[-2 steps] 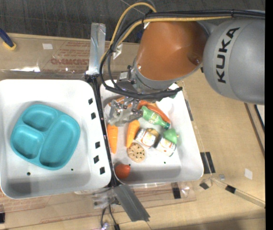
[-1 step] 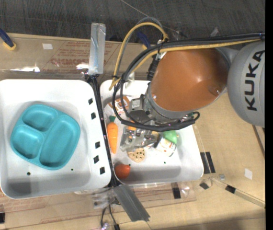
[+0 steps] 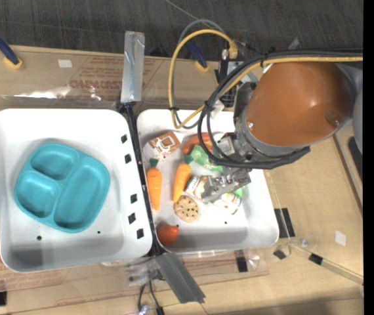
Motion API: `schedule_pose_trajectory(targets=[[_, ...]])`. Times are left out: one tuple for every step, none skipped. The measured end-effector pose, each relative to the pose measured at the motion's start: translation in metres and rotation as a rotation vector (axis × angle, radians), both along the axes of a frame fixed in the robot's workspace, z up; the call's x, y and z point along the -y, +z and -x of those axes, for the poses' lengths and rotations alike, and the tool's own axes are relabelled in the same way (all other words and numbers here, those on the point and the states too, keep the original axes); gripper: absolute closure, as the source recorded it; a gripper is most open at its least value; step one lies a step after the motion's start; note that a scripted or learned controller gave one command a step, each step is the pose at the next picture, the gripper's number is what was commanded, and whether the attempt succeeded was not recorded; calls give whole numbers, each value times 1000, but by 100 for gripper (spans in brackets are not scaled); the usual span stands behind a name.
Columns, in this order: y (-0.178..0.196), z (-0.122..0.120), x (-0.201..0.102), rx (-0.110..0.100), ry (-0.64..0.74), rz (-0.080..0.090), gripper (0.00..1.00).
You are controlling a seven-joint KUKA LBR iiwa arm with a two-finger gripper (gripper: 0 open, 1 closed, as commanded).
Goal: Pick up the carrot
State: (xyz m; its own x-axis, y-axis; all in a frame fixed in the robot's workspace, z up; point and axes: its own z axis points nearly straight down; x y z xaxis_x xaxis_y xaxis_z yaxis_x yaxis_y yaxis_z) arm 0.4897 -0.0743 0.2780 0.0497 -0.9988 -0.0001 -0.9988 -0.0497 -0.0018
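Tomato point(image 3: 168, 233) nearest, cookie point(image 3: 187, 208) and two carrots point(image 3: 181, 181) beyond; gripper point(image 3: 225, 188) right of them over packets, finger state unclear.

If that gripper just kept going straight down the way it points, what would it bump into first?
Probably the small packet lying under the gripper in the right bin, not the carrot beside it; depth is hard to judge from above.

Both bins point(image 3: 3, 176) are smooth white plastic with a soft sheen. The teal tray point(image 3: 61, 187) is matt plastic. The carrots point(image 3: 182, 182) look like smooth moulded plastic. The worktop point(image 3: 318, 228) appears to be pale wood.
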Motion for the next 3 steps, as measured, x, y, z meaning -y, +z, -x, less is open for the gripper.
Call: schedule_pose_trajectory(targets=[[68,12,51,0,323,1,100],[-14,14,119,-8,472,-5,100],[-129,7,108,-14,550,-11,100]])
